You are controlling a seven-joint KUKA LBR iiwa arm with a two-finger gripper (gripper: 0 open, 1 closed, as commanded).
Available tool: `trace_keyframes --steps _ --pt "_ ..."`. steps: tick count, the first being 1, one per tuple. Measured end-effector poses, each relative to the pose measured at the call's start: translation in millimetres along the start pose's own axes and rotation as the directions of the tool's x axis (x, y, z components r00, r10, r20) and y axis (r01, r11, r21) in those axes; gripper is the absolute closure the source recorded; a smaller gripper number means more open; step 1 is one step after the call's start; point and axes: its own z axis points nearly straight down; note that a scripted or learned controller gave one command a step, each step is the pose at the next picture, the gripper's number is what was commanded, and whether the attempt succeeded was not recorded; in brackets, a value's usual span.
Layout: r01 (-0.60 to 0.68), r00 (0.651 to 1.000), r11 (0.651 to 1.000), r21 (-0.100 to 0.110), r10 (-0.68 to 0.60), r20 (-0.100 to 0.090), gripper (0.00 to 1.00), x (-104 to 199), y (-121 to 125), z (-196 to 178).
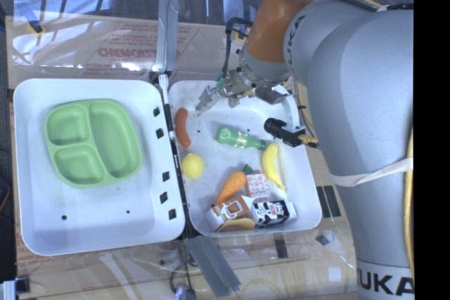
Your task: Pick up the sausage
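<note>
The short orange-red sausage (182, 127) lies against the left wall of the right-hand shallow white bin (304, 172), just above a round yellow lemon (193, 166). The two-finger gripper (209, 96) hovers near the bin's back edge, fingers apart and holding nothing. Descending so close to the wall risks a finger striking the rim, or the sausage rolling aside.

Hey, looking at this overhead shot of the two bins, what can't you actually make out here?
- Gripper, camera view: small and blurred, so open or shut is unclear.
- Right bin: its far right corner is hidden by the arm.
- Small cartons: print too small to read.
- Sausage: lies against the bin's left wall; its underside is unseen.
</note>
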Motion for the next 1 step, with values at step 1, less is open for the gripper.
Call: trace_keyframes --steps 1 --pt "0.241 0.971 0.971 0.002 -0.241 -0.002 0.0 -2.8 -85.3 46.9"
